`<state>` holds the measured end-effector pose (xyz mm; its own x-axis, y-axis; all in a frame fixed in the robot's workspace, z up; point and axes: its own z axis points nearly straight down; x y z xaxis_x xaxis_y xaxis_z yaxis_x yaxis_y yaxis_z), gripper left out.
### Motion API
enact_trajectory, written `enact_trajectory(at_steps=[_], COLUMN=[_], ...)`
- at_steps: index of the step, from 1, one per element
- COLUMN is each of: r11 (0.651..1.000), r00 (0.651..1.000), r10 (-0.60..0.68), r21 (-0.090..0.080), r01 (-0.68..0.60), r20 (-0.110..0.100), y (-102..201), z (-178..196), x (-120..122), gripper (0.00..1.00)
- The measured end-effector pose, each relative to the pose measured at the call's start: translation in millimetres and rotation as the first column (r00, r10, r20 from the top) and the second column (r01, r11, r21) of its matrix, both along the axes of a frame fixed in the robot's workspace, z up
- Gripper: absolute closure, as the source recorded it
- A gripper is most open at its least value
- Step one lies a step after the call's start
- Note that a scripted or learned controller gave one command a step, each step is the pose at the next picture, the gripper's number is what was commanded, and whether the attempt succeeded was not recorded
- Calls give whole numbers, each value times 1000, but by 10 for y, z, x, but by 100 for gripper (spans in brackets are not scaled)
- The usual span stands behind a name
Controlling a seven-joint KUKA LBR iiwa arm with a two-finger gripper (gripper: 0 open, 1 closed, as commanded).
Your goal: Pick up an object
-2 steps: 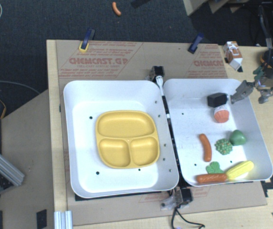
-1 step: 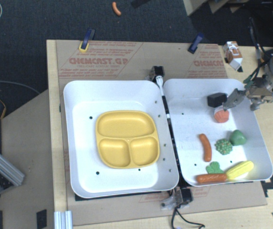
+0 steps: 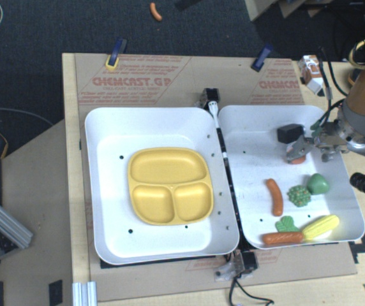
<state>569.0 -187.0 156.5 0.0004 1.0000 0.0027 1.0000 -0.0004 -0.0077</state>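
Note:
My gripper [image 3: 312, 152] hovers over the upper right part of the right bin [image 3: 253, 171], reaching in from the right. It is open, with its fingers spread and nothing between them. A small red piece [image 3: 297, 160] lies just under the left fingertip [image 3: 297, 149]. A black block [image 3: 290, 132] sits just beyond it. Lower in the bin lie an orange sausage [image 3: 274, 196], a broccoli floret [image 3: 299, 196] and a green round piece [image 3: 318, 184]. At the front are a yellow corn cob [image 3: 321, 227], a green leafy piece [image 3: 286, 224] and an orange carrot [image 3: 283, 238].
The left bin [image 3: 106, 171] holds a yellow divided plate [image 3: 170, 185]. A black clip [image 3: 211, 97] sits where the two bins meet at the back. The left half of the right bin floor is bare white.

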Motion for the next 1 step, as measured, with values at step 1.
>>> enact_trajectory(at_steps=[1], r11=[1000], r00=[1000], r10=[1], r21=[0], r01=[-1], r20=[1], y=[65], z=[-507], x=[65], gripper=[0])
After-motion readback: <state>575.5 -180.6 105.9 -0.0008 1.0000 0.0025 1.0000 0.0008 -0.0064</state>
